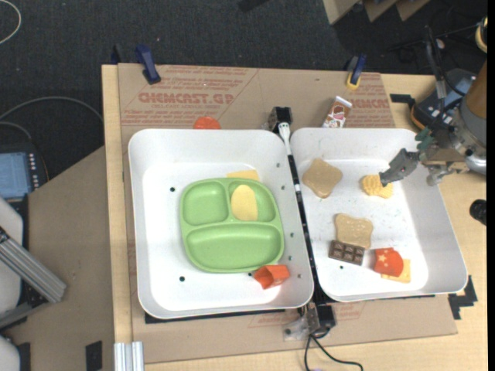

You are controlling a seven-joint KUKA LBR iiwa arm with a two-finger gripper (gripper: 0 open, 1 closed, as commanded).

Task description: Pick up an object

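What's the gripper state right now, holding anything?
Gripper: low over the right bin, right beside the yellow waffle piece; open or closed, holding or not, cannot be told.

The green plate [230,226] is taking up the middle of the left bin [151,207], with an orange block [271,275] crowding its near corner, so only the margins are lying open. In the right bin [445,238] the gripper [394,168] is hanging just over the yellow piece [377,185]; two bread slices [322,178], a chocolate bar [346,252] and a red-and-yellow piece [390,263] are leaving bare floor along the right wall.
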